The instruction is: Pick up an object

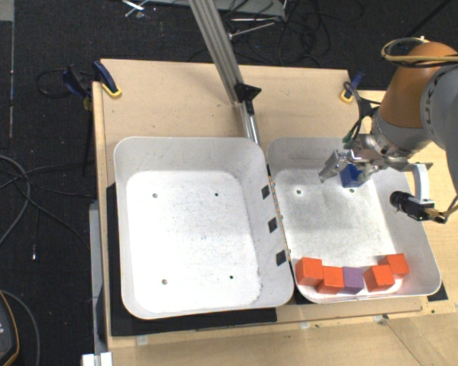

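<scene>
The table [305,90] fills most of the frame and carries two shallow white bins side by side. The left bin [137,158] sits in the centre-left of the frame, and the right bin [420,239] is in the centre-right. The grey arm [427,101] comes in from the upper right edge, with its orange band near the top right corner. Below it, the hand [349,170] hangs above the upper part of the right bin, and a small blue block [353,174] shows between its fingers, so the hand seems to be closed on this block. I judge that the block is raised a little above the bin floor, but the slant of the camera makes this not fully sure. If so, the picking is nearly done, and what is left is only to lift it clear and keep it secure. Along the lower edge of the right bin lies a row of orange blocks [311,271] with one purple block [353,278] among them, well apart from the hand.
</scene>
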Controlling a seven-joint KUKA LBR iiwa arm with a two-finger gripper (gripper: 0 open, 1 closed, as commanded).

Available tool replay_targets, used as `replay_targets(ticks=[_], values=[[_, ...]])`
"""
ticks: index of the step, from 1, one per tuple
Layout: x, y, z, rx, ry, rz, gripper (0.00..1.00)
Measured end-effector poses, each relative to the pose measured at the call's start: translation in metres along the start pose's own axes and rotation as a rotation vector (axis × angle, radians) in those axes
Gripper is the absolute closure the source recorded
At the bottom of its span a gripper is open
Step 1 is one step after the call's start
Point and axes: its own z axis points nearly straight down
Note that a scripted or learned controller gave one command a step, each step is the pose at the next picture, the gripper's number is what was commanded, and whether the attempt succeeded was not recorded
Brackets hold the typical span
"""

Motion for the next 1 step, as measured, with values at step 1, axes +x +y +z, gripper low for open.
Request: replay_targets(ticks=[1], values=[[-0.0309, 0.0096, 0.0211, 0.001, 0.001, 0.002, 0.0]])
